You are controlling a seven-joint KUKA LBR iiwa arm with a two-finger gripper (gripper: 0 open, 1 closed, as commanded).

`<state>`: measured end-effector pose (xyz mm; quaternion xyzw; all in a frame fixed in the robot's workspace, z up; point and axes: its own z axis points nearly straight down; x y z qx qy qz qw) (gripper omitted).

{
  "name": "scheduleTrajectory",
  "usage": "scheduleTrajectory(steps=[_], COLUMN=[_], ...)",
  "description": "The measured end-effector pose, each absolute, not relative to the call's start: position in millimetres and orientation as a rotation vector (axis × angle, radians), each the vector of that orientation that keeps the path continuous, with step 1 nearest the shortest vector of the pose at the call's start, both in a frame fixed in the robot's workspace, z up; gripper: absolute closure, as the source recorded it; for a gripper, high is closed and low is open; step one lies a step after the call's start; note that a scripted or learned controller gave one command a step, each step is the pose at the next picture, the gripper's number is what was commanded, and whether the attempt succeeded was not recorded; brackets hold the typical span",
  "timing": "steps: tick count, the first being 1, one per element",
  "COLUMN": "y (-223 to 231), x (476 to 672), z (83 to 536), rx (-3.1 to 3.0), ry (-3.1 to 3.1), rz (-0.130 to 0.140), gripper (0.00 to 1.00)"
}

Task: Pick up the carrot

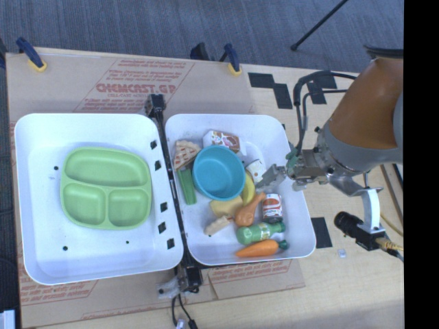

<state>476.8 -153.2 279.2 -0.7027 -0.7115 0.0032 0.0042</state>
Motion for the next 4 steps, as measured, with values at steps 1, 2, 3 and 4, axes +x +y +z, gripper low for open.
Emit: scheduleTrajectory(steps=[1,2,3,4], y=[-105.9,-118.0,-118.5,-103.6], x=[473.4,499.5,500.3,474.6], z=[159.2,90.7,101.5,90.5], rx=[-2.281,-2.289,-2.274,-2.577], ry=[-2.136,-2.141,-2.156,-1.772], rz=[0.018,0.011,0.015,0.011], gripper=[0.00,0.00,1.00,1.00])
